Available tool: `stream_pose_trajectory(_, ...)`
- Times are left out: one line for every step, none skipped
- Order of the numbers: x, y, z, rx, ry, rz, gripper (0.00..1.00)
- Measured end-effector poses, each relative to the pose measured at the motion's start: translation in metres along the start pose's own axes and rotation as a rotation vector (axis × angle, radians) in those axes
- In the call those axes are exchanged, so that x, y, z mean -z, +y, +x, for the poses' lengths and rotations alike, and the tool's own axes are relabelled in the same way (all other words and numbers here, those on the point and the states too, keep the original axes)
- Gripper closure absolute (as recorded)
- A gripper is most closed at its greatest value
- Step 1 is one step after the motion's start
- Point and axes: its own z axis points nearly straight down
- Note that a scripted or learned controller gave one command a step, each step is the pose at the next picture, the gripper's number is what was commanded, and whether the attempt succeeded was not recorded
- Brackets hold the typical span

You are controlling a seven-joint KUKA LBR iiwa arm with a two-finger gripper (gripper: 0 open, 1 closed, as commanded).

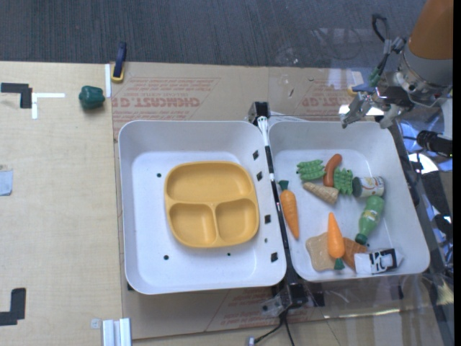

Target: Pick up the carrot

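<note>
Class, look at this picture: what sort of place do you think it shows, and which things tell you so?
Probably a robotics lab test bench: a robot arm reaches over two white bins, one holding a yellow divided plate, the other toy food such as a carrot.

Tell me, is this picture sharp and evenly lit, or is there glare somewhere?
Camera view: mostly even light; the yellow divided plate and carrot look sharp, while the claw at upper right is slightly blurred, and pale reflections streak the bench near it.

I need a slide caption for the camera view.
Gripper above the right bin; two carrots lie inside.
</note>
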Motion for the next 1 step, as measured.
stream_pose_trajectory(-0.1298, -0.0487, -0.0013, 0.109, 0.001, 0.000, 0.00)
